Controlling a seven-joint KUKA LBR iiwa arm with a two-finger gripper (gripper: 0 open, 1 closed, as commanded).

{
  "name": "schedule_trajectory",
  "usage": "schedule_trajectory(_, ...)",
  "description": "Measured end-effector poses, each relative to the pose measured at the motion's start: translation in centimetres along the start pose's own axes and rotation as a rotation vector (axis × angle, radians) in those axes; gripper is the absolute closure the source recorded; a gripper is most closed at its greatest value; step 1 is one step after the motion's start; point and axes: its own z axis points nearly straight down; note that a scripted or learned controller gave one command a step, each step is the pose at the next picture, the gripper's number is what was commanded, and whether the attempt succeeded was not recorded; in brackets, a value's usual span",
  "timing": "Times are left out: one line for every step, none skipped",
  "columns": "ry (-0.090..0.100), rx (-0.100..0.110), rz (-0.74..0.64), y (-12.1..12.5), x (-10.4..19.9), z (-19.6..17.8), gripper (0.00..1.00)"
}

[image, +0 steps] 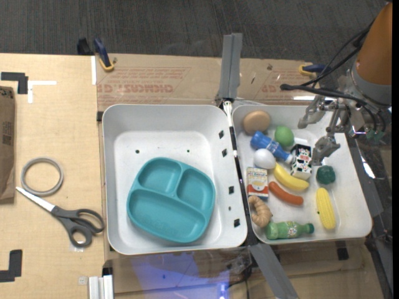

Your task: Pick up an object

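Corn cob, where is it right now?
The corn cob lies in the right bin, near its right wall, just below the dark green object and right of the hot dog.

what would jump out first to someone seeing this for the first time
Probably the teal divided plate, lying alone in the left bin. Next comes the right bin, crowded with colourful toy food such as a banana and corn cob, with the gripper poised above its right side.

Orange band, grey metal wrist, black cables, silvery two-fingered hand [321,132]
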Motion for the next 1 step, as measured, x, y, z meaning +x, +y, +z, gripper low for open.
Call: schedule_trajectory(0.003, 0.000, 0.384, -0.77, 7.82, 12.90, 0.00)
